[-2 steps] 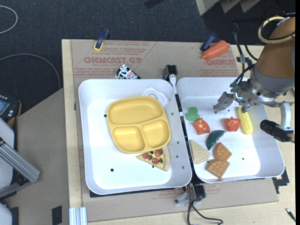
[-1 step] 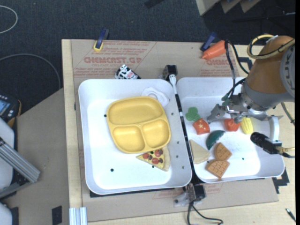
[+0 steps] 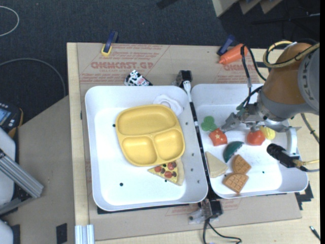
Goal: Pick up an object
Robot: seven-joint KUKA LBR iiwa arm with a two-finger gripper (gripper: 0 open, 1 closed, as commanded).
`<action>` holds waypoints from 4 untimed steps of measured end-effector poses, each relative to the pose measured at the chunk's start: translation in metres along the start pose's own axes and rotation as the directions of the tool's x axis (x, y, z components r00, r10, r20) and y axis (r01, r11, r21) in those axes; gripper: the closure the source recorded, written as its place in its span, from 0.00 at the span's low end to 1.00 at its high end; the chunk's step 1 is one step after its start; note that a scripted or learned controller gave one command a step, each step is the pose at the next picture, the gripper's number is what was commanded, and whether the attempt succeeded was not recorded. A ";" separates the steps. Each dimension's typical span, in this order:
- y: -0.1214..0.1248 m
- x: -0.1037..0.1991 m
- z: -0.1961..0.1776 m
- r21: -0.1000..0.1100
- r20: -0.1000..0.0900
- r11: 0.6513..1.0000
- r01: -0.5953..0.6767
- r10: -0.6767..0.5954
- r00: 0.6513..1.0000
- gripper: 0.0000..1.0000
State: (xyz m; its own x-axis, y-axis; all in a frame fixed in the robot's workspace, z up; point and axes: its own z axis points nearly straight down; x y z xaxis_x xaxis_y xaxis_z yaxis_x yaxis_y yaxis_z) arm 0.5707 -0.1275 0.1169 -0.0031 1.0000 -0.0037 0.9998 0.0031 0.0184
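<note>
We see the gripper [image 3: 237, 117] low over the right bin [image 3: 223, 93], its tip just above the small toys there; from this slanted look down we cannot tell how the fingers stand, so we leave that open. The nearest candidate for the pick is the red strawberry [image 3: 218, 136], lying near the bin's left wall, just below a green leaf piece [image 3: 208, 122] and well apart from the waffles [image 3: 237, 176] toward the front. We judge it light, stiff plastic and somewhat slick, so it should be taken across its widest middle rather than at the tapered end. A red tomato [image 3: 255, 137] lies just under the wrist. In the left bin [image 3: 101, 177] sits a yellow tray [image 3: 150, 134] with a pizza slice [image 3: 167, 172] touching its front edge.
</note>
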 end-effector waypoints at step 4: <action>0.003 0.051 -0.119 0.013 -0.005 1.000 0.004 -0.004 1.000 1.00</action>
State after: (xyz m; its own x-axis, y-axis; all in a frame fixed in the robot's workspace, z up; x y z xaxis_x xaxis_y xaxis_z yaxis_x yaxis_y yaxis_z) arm 0.5712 -0.0756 0.2355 -0.0071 1.0000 0.0012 1.0000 0.0071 0.0050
